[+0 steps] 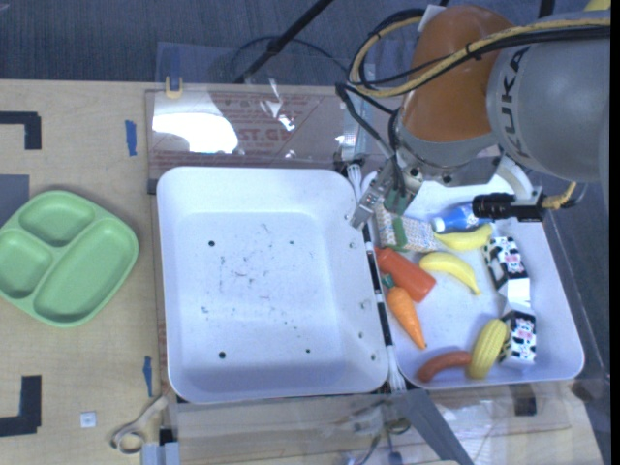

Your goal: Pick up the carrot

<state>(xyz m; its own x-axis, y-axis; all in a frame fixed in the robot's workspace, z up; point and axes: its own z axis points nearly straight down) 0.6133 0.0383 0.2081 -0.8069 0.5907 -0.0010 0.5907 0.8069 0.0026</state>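
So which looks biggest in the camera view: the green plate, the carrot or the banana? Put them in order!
1. Green plate, by far the biggest.
2. Carrot and banana look about the same length, so I can't rank them. The carrot looks a little fatter at its top.
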